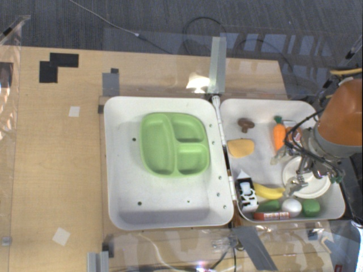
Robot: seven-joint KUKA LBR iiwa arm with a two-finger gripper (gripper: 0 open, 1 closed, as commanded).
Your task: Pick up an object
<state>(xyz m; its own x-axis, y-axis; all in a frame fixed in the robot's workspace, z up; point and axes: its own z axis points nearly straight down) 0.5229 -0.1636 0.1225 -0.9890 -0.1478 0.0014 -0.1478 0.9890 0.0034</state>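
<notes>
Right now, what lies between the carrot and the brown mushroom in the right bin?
Nothing. In the camera view, the stretch between the carrot and the mushroom is bare white bin floor. The yellow chip lies below the mushroom.

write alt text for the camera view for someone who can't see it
The arm's gripper reaches from the right into the right bin, over a white plate among a carrot, banana and other small items. The left bin holds a green divided tray.
</notes>
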